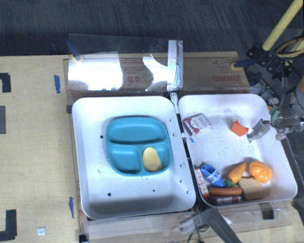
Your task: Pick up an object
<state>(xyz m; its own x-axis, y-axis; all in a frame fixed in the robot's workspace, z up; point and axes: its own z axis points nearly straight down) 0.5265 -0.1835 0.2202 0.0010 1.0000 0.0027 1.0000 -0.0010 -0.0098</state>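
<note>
My gripper [269,132] hovers over the right edge of the right bin [216,106], open, with nothing between its fingers [256,131]. A small orange block [239,128] lies just left of it. Further left is a red and white packet [196,124]. A pile sits along the bin's front: a blue wrapped item [211,175], an orange carrot-like piece [237,171], an orange fruit [261,172], a tan block [251,188] and a dark red sausage [225,192].
The left bin [88,161] holds a blue divided plate [135,139] with a yellow egg-shaped object [151,159] in its front right compartment. A clear plastic sheet [119,69] stands behind the bins. A yellow pole [286,17] and cables are at the back right.
</note>
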